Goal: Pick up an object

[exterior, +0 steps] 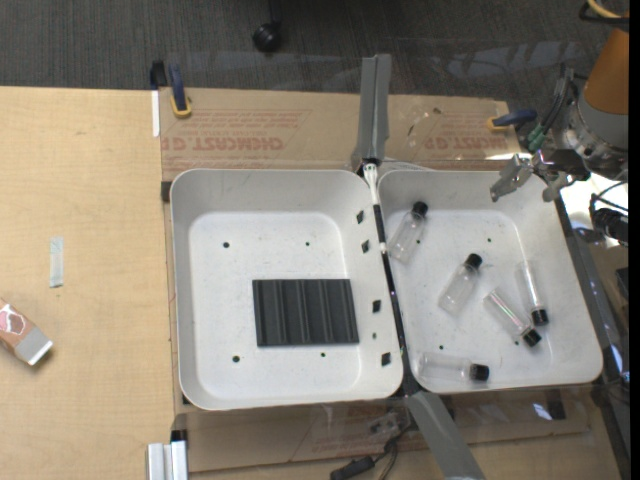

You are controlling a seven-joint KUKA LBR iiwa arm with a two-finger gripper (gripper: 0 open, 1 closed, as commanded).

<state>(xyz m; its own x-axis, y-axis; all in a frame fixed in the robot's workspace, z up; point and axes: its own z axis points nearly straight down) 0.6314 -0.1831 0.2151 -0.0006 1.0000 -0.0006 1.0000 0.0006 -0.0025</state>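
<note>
Several clear vials with black caps lie in the right bin (560,373): one vial (404,236) near its upper left, one (460,284) in the middle, two (526,288) (506,314) side by side at the right, and one (448,370) along the front wall. My gripper (525,185) hangs above the bin's far right corner, open, with nothing between its fingers. It is well apart from every vial.
The left bin (200,368) holds a black ribbed plate (305,311). A grey divider (375,108) rises between the bins at the back. Clamps (178,98) hold cardboard behind the bins. A small packet (22,334) lies on the bench at far left.
</note>
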